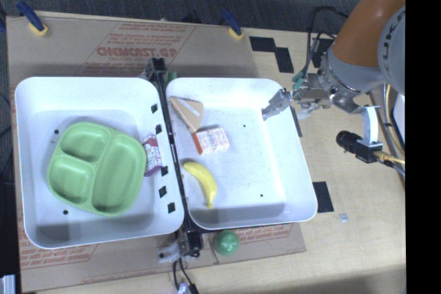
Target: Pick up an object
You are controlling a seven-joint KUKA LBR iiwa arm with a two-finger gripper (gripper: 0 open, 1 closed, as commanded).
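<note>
- Two white bins sit side by side on a cardboard sheet (124, 45) that covers the counter (358, 217).
- The left bin (27, 148) and right bin (296, 175) touch along a black divider (169, 141).
- Blue clamps grip the cardboard's far edge, one at the left corner (31, 17), one near the middle (231, 22).
- A green ball (226, 242) rests on the cardboard just outside the right bin's near wall.
- Black square marks (272, 51) lie on the counter beyond the right bin.

Yellow banana (202, 181) lies in right bin (293, 175)
</note>
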